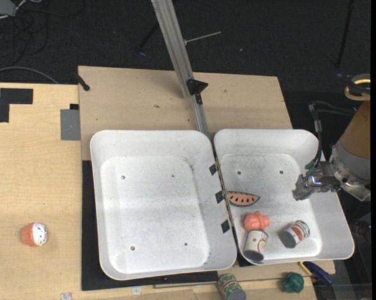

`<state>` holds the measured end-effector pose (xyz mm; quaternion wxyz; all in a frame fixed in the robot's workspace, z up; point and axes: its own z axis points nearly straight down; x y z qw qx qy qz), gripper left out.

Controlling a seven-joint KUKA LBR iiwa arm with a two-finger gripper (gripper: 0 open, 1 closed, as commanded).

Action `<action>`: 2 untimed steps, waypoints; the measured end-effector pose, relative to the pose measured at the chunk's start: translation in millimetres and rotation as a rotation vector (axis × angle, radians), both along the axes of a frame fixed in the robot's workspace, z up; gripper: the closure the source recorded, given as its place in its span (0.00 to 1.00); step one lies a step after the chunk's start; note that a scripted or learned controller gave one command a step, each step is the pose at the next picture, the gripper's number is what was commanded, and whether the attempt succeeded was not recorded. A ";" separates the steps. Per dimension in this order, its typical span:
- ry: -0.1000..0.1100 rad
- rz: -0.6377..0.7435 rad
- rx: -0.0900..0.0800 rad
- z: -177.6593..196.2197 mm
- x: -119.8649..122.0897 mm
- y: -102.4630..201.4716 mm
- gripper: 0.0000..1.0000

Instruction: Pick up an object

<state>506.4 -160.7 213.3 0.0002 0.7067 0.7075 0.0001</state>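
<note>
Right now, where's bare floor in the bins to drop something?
The left bin floor is bare throughout. In the right bin, the far half is free, bordered by the watermelon slice and the hand. Crowded at the near edge: pink toy, white can, grey can.

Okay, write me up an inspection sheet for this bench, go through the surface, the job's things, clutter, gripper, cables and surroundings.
Surface: two shallow white bins side by side on a tan board; left bin, right bin.
Job's things: in the right bin, a watermelon-slice toy, a pink-orange lumpy toy, a small can lying below it, and a second can on its side.
Clutter: outside the bins, an orange and white ball on the left bench, a green toy and a small can at the front edge.
Gripper: gripper over the right bin's right side, holding nothing visible.
Cables: loose cables top left.
Surroundings: slanted aluminium rail behind the bins.
</note>
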 end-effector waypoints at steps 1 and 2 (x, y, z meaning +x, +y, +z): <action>0.002 0.002 0.001 6.0 3.8 47.0 1.00; 0.006 0.003 0.003 -2.4 15.3 94.4 1.00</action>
